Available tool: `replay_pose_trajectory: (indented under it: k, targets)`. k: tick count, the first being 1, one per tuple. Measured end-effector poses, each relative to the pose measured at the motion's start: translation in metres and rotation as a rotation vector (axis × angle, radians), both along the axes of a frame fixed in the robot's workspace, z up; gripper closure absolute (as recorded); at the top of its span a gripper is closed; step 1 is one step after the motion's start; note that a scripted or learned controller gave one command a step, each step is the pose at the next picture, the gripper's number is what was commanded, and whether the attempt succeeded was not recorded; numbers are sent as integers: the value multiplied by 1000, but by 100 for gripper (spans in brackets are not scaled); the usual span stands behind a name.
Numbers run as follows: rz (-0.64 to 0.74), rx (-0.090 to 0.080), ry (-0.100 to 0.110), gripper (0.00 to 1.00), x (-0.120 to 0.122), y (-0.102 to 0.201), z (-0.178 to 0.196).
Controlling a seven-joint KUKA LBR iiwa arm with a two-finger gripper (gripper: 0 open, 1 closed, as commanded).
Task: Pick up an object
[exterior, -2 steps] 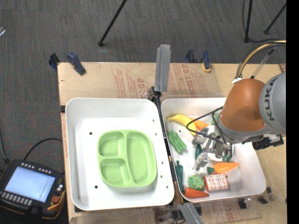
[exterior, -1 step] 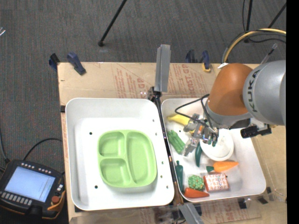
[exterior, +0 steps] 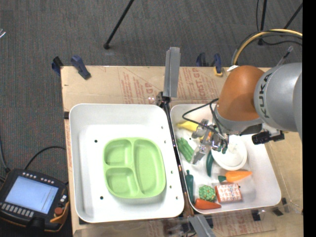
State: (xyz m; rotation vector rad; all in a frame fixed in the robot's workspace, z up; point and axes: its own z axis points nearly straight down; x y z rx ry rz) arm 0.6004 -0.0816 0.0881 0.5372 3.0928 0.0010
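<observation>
Toys crowd my right bin [exterior: 270,181]: a carrot [exterior: 238,175] at five o'clock, a green bean [exterior: 185,148] at nine. Pincer [exterior: 203,149] hangs low among them, grasping nothing I can see; whether released or clenched, I cannot tell. Pickup not yet done. Beyond, cardboard-covered worktop [exterior: 118,83], then grey carpet [exterior: 74,23].

Even, fairly bright light falls from above, with soft, short shadows. The two shallow white plastic bins [exterior: 79,132] are nearly washed out, their walls hard to separate. The glossy orange band [exterior: 242,90] on the grey arm carries a soft sheen. The small items look slightly soft and grainy.
</observation>
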Motion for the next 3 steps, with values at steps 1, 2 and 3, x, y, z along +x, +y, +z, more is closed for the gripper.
replay_pose_trajectory:
  k: [1,2,3]
  targets:
    - [5,-2,-4,100,1,0,11]
    - [379,5,0,100,-4,-72,0]
    - [378,4,1,0,-4,-72,-1]
